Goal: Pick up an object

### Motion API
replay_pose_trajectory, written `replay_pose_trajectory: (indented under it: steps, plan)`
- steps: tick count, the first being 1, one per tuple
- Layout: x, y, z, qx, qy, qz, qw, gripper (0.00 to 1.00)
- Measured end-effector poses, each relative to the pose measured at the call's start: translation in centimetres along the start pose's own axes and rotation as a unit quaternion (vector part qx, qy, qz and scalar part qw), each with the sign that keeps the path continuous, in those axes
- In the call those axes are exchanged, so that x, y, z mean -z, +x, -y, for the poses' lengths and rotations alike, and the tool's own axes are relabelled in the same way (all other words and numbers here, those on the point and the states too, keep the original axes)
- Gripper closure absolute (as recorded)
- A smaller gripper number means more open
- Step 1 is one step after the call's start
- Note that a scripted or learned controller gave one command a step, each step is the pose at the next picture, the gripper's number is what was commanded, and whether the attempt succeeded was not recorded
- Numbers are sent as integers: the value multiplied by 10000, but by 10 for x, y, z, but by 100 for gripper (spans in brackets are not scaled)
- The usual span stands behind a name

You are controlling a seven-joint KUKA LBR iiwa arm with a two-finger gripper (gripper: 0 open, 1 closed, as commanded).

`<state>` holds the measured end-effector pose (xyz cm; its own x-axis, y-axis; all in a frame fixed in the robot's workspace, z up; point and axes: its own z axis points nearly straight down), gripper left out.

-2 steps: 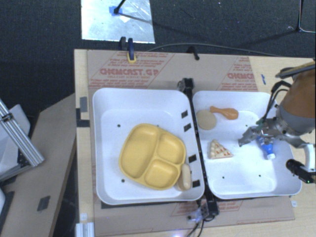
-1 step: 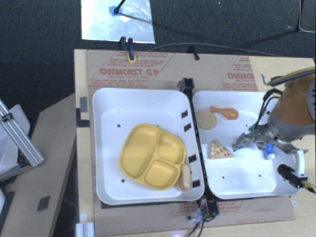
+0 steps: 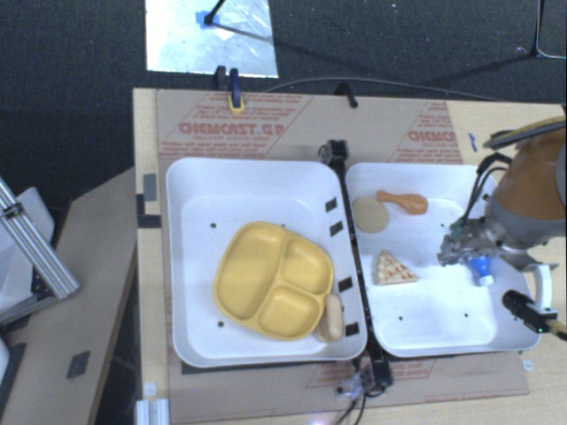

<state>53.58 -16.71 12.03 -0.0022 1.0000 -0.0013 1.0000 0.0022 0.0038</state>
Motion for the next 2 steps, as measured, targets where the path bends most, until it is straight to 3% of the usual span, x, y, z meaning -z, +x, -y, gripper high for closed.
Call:
replay_pose_trajectory:
  steps: [2]
  plan:
    - [108,-1,-5,9,-3,1,10000,100]
